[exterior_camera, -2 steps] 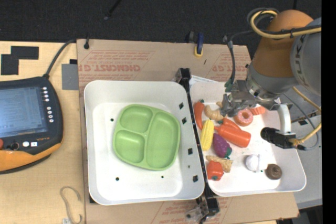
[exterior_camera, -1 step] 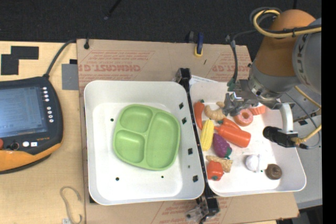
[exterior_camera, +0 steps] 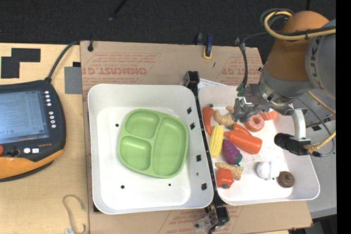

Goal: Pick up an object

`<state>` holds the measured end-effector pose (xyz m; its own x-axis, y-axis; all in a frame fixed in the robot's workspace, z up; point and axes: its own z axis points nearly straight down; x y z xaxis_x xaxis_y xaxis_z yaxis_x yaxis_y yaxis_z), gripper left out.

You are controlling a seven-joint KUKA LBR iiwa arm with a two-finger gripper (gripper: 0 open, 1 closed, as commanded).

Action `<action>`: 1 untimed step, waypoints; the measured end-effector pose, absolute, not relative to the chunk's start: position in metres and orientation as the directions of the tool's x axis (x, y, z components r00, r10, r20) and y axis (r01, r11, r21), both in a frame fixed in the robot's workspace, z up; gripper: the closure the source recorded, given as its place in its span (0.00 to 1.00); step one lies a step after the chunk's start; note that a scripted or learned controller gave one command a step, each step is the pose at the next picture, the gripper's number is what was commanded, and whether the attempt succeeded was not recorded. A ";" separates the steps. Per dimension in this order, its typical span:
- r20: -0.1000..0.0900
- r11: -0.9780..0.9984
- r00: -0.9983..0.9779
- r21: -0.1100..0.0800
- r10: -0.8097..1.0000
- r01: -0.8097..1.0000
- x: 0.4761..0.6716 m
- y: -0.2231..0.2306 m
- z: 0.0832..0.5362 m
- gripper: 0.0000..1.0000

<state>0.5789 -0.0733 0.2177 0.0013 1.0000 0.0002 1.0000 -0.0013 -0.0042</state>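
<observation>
My gripper (exterior_camera: 244,110) hangs over the back part of the right bin (exterior_camera: 305,190), under the grey wrist and orange band. It is just above a beige ginger-like piece (exterior_camera: 224,117) and a pink-red ring (exterior_camera: 255,124). Close below lie an orange pepper (exterior_camera: 245,140), a yellow corn cob (exterior_camera: 216,140) and a purple eggplant (exterior_camera: 231,153). A red chili (exterior_camera: 207,118) lies along the bin's left wall. Toward the front are a red pepper (exterior_camera: 224,178), a white garlic bulb (exterior_camera: 264,169) and a brown ring (exterior_camera: 285,178). Nothing shows held.
The left bin (exterior_camera: 104,118) holds a green divided plate (exterior_camera: 153,142). A black divider rail (exterior_camera: 200,140) runs between the bins. A black fitting on a white bracket (exterior_camera: 290,142) juts from the arm over the right bin. A teach pendant (exterior_camera: 27,129) lies at the left.
</observation>
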 end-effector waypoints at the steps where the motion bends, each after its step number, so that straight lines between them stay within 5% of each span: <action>1: 0.000 0.000 0.000 -0.001 1.000 1.000 0.581 -0.081 0.233 1.00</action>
